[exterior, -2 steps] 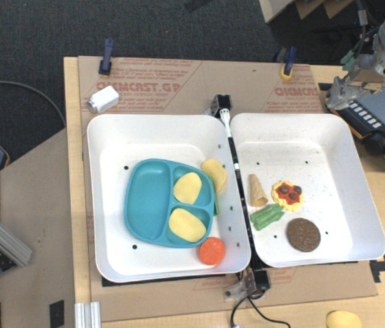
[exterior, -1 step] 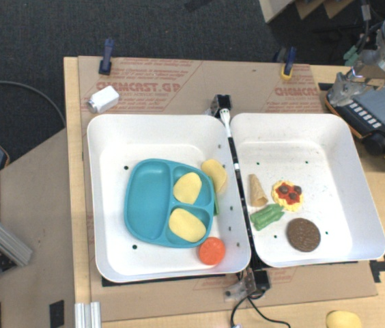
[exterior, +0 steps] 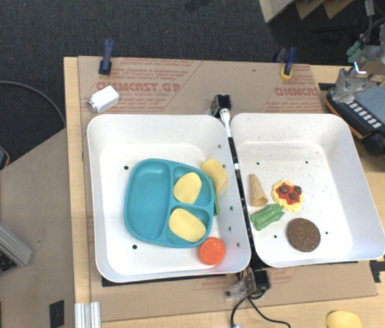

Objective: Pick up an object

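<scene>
Near edge of the left bin (exterior: pixel 104 203): an orange ball (exterior: pixel 212 251) just beside a blue tray (exterior: pixel 148 200) holding two yellow pieces (exterior: pixel 187 207). A third yellow piece (exterior: pixel 214 174) lies by the tray's far right corner. Right bin (exterior: pixel 356 183): brown disc (exterior: pixel 304 234) nearest, then green pod (exterior: pixel 266 216), cone (exterior: pixel 257 190) and pizza toy (exterior: pixel 287 194). Far right, beyond the bins, the arm (exterior: pixel 383 39); whether its jaws are released or clenched cannot be told.
</scene>
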Controlling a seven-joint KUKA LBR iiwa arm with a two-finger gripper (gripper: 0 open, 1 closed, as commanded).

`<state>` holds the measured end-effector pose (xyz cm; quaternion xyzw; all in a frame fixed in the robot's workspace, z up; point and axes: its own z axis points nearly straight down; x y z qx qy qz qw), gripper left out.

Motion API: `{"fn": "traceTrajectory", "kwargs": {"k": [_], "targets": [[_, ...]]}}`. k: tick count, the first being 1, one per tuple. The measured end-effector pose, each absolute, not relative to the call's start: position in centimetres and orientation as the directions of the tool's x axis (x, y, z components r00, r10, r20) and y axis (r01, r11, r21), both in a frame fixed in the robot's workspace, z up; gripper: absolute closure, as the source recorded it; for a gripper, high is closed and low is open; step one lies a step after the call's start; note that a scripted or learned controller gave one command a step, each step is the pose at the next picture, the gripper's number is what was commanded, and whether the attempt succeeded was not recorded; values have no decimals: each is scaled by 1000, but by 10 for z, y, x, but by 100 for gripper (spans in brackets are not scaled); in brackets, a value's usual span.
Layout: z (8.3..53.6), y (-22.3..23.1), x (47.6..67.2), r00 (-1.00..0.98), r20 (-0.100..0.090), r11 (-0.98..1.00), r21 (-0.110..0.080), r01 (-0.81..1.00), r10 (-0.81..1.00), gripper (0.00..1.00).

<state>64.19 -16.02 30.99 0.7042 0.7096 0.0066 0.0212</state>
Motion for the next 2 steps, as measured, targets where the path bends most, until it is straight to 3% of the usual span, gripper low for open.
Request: {"fn": "traceTrajectory", "kwargs": {"k": [2], "targets": [[331,-160,643,-9,-25,10,47,999,1000,100]]}}
